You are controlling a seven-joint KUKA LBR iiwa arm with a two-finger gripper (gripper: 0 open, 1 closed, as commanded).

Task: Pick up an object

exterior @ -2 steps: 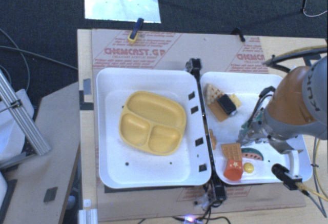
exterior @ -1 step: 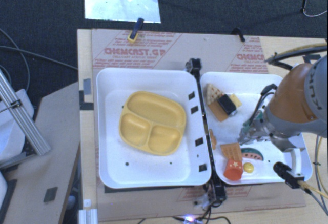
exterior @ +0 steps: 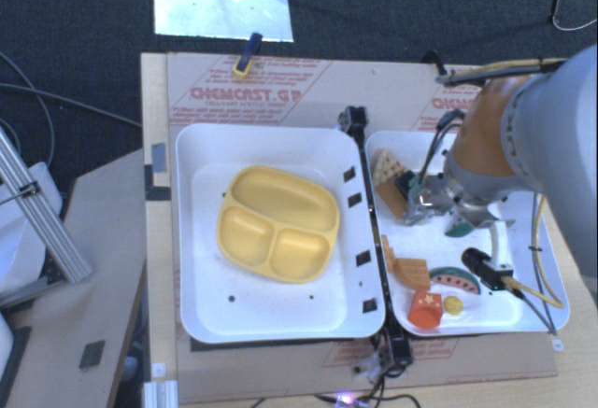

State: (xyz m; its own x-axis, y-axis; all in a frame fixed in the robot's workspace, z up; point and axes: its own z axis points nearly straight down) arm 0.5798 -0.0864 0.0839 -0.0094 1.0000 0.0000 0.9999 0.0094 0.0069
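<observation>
Arm: your gripper (exterior: 418, 207) hangs low in the right bin (exterior: 551, 280).
Hand: you cannot tell what it is doing.
Toy: the brown wedge (exterior: 390, 195) lies just beside the gripper, toward the yellow tray (exterior: 277, 222).
Long way: it runs up and down the bin.
Next: you likely need a tiny move toward the tray.

Red "CHEMCAST GP" lettering is showing on the brown board (exterior: 271, 89) lying under the bins; its repeats are partly hidden.
</observation>
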